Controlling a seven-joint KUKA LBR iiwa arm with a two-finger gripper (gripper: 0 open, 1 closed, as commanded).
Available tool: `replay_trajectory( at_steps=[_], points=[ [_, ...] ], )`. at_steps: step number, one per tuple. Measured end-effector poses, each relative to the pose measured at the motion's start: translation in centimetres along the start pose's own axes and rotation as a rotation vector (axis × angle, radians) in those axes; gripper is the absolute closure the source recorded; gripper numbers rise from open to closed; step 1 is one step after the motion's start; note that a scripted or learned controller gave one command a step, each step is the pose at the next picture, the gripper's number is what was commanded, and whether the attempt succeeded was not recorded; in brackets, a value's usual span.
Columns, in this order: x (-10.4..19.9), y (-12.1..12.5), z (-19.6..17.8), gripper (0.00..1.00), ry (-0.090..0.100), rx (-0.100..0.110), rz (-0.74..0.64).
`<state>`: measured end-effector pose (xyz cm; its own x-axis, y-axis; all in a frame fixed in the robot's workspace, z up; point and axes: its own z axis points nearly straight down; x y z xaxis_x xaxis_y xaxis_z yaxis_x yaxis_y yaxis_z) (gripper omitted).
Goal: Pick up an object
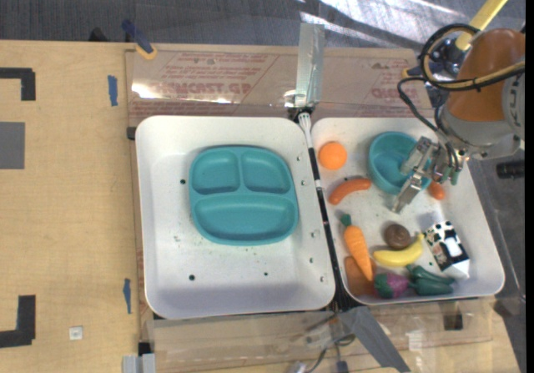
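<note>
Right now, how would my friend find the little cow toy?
Start at the right-hand shallow white bin and go to its near right corner. The small black-and-white cow toy lies there, just right of the yellow plastic banana. Nothing else nearby is black and white.

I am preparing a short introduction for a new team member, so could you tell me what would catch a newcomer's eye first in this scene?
Probably the teal divided plate, lying alone in the left bin. Next, the cluster of toy food in the right bin: an orange ball, a carrot and a banana. The arm's pincer hangs over the teal bowl there.
</note>
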<state>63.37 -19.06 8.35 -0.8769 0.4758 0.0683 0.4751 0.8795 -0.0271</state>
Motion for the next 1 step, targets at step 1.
replay_trajectory(
  at_steps=[1],
  points=[
    [2.87, 5.97, -0.47, 0.0, -0.062, -0.031, 0.093]
  ],
)
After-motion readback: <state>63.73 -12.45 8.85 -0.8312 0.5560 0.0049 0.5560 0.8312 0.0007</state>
